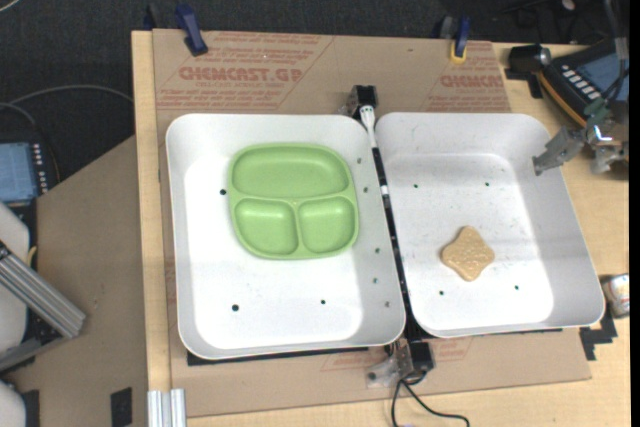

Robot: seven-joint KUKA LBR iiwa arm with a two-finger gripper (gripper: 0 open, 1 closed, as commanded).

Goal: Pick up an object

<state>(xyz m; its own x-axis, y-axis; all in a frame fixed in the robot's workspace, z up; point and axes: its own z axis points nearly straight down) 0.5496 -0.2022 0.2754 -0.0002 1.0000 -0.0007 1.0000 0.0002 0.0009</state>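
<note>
A tan, cookie-shaped object (468, 254) lies flat in the right bin (520, 310), a little right of its centre and towards the front. A light green plate (293, 199) with three compartments sits in the left bin (270, 315), in its rear half. My gripper (572, 145) pokes in from the right edge of the view, over the right bin's far right rim. It is well up and to the right of the tan object, touching nothing, and only partly in view.
Both bins rest on a brown cardboard sheet (300, 65) clamped at the back by a blue clamp (190, 28) and a yellow-blue clamp (460, 40). A black bracket (364, 100) sits between the bins at the rear. Cables hang at the front edge.
</note>
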